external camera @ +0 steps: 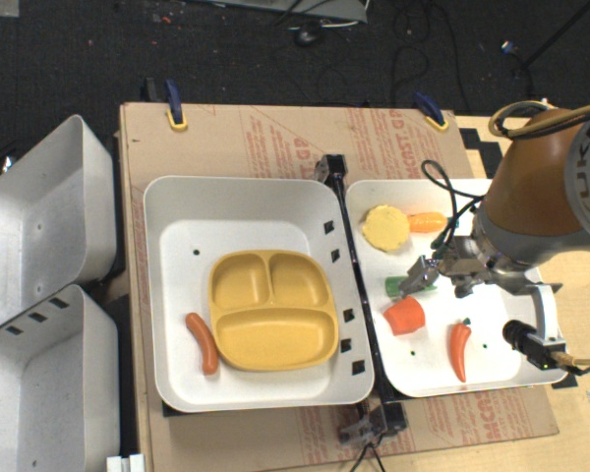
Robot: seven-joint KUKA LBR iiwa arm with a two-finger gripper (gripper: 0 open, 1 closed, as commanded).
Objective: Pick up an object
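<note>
Here, reading leftward of the gripper (pixel 435 271), you see the far bin (pixel 167 264) holding a sausage (pixel 203 342) and a yellow divided tray (pixel 272 310). In the near bin (pixel 492 367), a yellow round piece (pixel 385 228) and an orange carrot-like piece (pixel 426 222) lie just beyond the gripper; a small green piece (pixel 401 285) sits at its tips, apparently touching, though you cannot tell whether the fingers are spread or closed on it. An orange-red block (pixel 405 316) lies just below. To the gripper's right, a chili pepper (pixel 459 348) lies with its long axis running near-to-far. You would judge the green piece the nearest candidate.
</note>
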